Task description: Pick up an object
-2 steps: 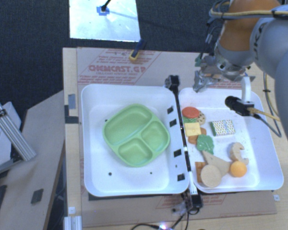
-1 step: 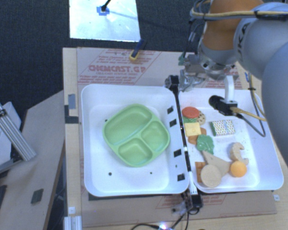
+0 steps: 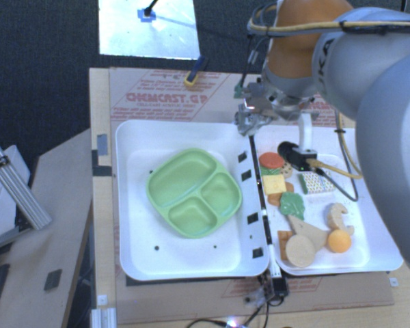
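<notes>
a bench [image 3: 102, 183] of pale board carries two white bins side by side, the left bin [image 3: 133, 251] and the right bin [image 3: 377, 248], resting on what looks like printed cardboard [image 3: 164, 98].

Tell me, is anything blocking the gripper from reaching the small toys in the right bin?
Nothing visible blocks it. The gripper hangs near the far end of the divider between the bins, and the red round toy and yellow square block lie uncovered in the right white bin close by.
</notes>
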Controlling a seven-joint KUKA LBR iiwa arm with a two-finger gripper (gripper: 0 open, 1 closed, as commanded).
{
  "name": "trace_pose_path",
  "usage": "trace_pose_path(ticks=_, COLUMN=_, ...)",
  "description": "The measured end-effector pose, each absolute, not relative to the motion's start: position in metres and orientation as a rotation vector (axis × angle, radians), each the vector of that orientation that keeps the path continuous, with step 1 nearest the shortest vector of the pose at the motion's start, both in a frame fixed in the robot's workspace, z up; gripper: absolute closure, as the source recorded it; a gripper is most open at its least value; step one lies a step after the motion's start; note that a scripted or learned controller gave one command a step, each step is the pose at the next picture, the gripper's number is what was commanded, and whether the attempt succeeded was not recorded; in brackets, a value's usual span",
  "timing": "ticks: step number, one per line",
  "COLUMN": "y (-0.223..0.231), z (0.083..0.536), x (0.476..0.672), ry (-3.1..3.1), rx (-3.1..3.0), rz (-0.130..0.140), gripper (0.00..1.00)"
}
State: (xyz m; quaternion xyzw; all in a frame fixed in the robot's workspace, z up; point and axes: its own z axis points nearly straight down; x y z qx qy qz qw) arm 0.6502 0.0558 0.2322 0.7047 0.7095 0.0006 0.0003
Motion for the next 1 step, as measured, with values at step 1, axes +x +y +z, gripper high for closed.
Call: trace_pose_path(ticks=1, y=0.0560, z=0.2338, x=0.6599, ry=2.228, rx=2.213, rz=0.004, gripper=1.00)
